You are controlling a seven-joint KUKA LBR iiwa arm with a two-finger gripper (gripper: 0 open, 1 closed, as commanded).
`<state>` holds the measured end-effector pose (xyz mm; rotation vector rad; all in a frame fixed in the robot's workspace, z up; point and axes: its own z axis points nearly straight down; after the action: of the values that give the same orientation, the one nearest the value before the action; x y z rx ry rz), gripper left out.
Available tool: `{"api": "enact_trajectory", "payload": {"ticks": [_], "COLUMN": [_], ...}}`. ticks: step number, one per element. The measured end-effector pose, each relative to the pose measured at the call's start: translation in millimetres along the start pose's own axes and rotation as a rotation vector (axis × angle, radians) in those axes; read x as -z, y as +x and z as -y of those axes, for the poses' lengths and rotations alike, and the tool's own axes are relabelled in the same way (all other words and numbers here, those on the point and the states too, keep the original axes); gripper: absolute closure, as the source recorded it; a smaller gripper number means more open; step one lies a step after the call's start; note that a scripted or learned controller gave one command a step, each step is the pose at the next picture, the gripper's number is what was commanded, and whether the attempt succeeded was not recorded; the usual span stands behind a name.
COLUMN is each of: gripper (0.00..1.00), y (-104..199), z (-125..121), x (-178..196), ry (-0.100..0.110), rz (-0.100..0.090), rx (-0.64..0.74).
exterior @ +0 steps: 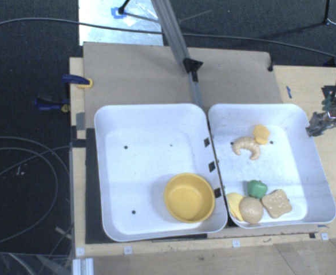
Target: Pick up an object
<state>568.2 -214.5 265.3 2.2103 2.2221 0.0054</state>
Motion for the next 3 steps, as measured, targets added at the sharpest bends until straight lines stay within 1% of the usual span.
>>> {"api": "enact_trajectory", "payload": {"ticks": [1, 2, 3], "gripper": [1.00, 1.00, 1.00], "y": [60, 111, 169], "z": [-4, -8, -12], "x": [-10, -22, -19], "ry": [0.006, 0.006, 0.005], "rz": [-0.004, -0.003, -0.004], "rx": [0.005, 0.004, 0.005]}}
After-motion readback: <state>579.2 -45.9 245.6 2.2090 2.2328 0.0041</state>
